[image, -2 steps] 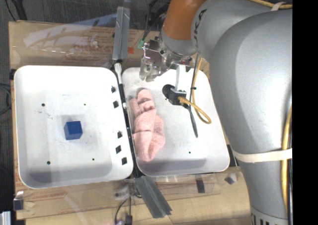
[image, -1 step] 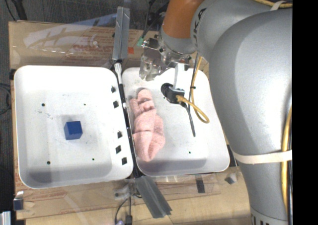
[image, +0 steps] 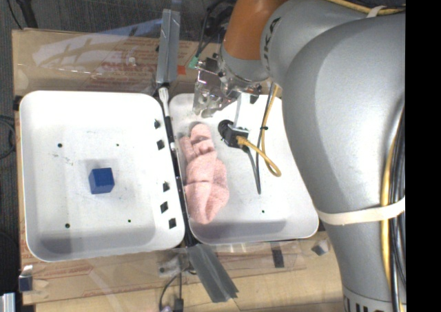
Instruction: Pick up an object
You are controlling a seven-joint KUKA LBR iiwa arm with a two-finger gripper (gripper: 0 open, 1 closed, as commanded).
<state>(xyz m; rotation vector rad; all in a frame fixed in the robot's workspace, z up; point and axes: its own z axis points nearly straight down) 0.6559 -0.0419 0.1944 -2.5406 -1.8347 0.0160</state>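
Note:
A pink plush toy (image: 203,173) lies lengthwise along the left side of the right bin (image: 289,193). A small blue cube (image: 101,180) rests in the left bin (image: 41,118), left of its middle. My gripper (image: 207,100) hangs over the far left corner of the right bin, just beyond the upper end of the plush toy. Nothing shows between its fingertips, and how they stand is not clear from this angle.
A thin dark rod-like object (image: 256,169) lies in the right bin, right of the plush toy. The raised divider (image: 172,166) with black clips runs between the two bins. The arm's grey body covers the right side of the bench.

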